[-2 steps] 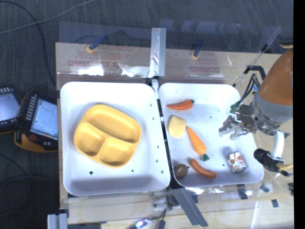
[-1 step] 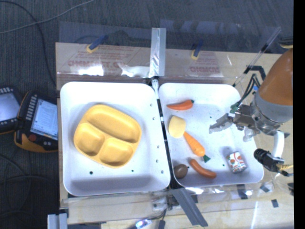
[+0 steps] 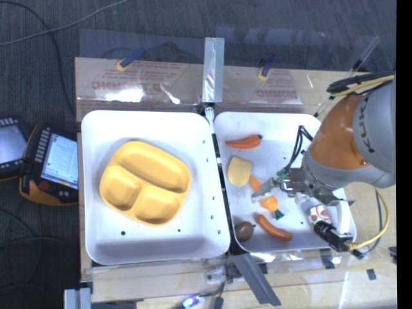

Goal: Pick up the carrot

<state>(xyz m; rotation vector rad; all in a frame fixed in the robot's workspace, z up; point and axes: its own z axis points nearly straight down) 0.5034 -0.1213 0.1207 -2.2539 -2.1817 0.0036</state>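
Note:
The carrot is a short orange piece with a green leafy end. It lies in the middle of the right bin, partly under the arm's tool. My gripper hangs right over its upper end, reaching in from the right under the grey and orange arm. Whether it touches the carrot is hidden from this angle.
The right bin also holds a long orange pepper-like piece with a dark green stem, a pale yellow piece, a brown round piece and a red-orange sausage. In the left bin sits a yellow divided tray.

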